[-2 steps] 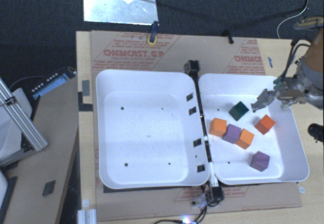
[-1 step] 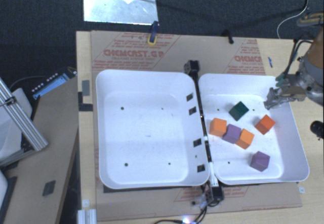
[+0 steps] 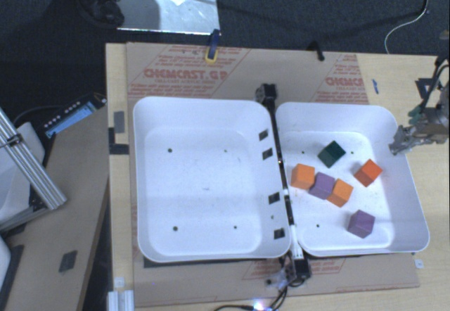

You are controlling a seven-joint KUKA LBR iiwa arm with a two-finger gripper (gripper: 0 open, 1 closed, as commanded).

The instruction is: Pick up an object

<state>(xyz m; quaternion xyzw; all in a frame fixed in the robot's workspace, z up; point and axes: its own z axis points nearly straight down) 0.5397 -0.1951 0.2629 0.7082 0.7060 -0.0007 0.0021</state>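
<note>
At the left of the frame a white bin (image 3: 204,179) is seen on the tabletop (image 3: 232,67), which is covered by a printed cardboard sheet. Immediately to its right, with the two rims touching along a central seam, a second white bin (image 3: 383,123) is placed.

Inside the right bin six blocks are gathered. Furthest left an orange cube (image 3: 303,176) is found, and a purple cube (image 3: 323,186) is set just beside it, with another orange block (image 3: 340,192) touching the purple one on its right side. Above this row, toward the upper middle of the bin, a dark green cube (image 3: 331,154) is tilted on the floor, apart from the others. Lower right of the row a second purple cube (image 3: 361,223) is placed alone. Toward the right wall a red-orange cube (image 3: 368,172) is seen, turned at an angle.

At the right edge of the frame the pincer (image 3: 402,142) is held over the rim of the right bin, extended leftward from the wrist, which is cut off by the frame edge. It is positioned up and to the right of the red-orange cube, apart from every block. Nothing is seen between its fingers; how widely they are spread cannot be told.
</note>
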